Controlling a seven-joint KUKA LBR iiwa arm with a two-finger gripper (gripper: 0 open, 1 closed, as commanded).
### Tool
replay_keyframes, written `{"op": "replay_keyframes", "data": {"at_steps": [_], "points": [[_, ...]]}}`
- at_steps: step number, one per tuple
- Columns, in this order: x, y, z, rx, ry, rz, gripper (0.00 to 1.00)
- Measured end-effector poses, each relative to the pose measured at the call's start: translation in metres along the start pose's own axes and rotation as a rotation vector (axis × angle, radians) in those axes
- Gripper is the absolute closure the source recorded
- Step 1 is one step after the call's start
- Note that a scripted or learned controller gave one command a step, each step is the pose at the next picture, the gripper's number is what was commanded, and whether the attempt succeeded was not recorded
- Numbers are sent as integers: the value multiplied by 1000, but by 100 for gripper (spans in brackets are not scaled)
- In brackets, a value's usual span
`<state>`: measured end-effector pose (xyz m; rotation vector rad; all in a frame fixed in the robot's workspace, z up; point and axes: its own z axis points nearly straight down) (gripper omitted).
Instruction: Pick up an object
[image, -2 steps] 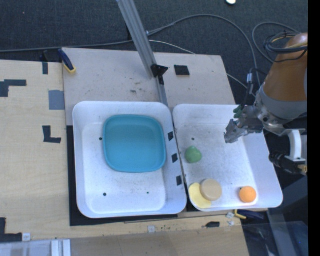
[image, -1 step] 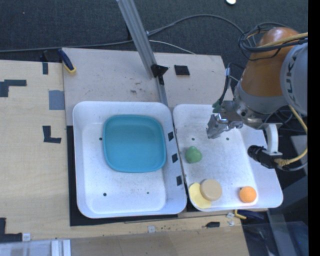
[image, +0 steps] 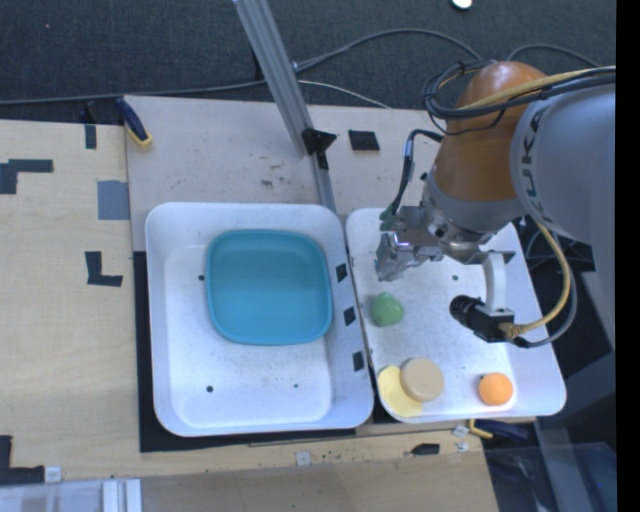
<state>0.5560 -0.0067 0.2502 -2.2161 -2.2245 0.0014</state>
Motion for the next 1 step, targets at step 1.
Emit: {"op": "replay_keyframes", "data": {"at_steps": [1], "points": [[59, 11, 12, 0, 0, -1, 100]]}}
